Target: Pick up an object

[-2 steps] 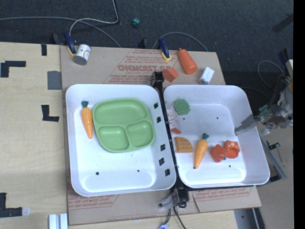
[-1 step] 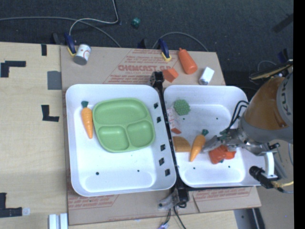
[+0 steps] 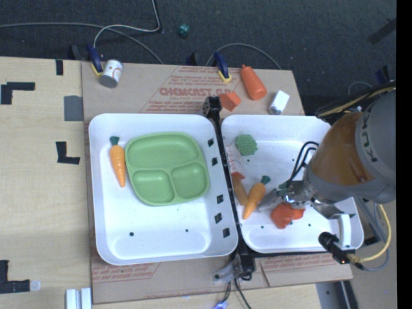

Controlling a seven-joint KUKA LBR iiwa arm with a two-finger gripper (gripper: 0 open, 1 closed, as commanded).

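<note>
**Arm low in the right bin, gripper beside a red toy**

The divider (image 3: 221, 172) between the two white bins serves as the landmark here. Just right of it, in the right bin (image 3: 283, 240), an orange carrot (image 3: 254, 198) lies at a slant, with a second orange piece (image 3: 238, 184) touching the divider's side. Above these, still close to the divider, sits a green bumpy ball (image 3: 246, 145). Farther right, a red toy (image 3: 284, 215) rests on the bin floor, and the gripper (image 3: 288, 197) is down just above it, touching or nearly so. Whether the fingers are clenched or released cannot be told; they are too small and dark to read, and nothing is plainly seen between them.

The grey and orange arm (image 3: 351, 156) covers the right bin's far side, so the free floor there is the strip between the ball and the arm, and the front corner near the divider.

Left of the divider, the left bin (image 3: 154, 246) holds a green divided plate (image 3: 168, 168) with another carrot (image 3: 117, 161) beside its far edge. The front half of that bin's floor is bare white.

Behind the divider, the cardboard sheet (image 3: 180, 85) carries red print reading "CHEMCAST". On it lie an orange bottle (image 3: 253, 82), a small orange block (image 3: 230, 100), a white cube (image 3: 279, 102) and, well to the left, a small can (image 3: 111, 73).
</note>
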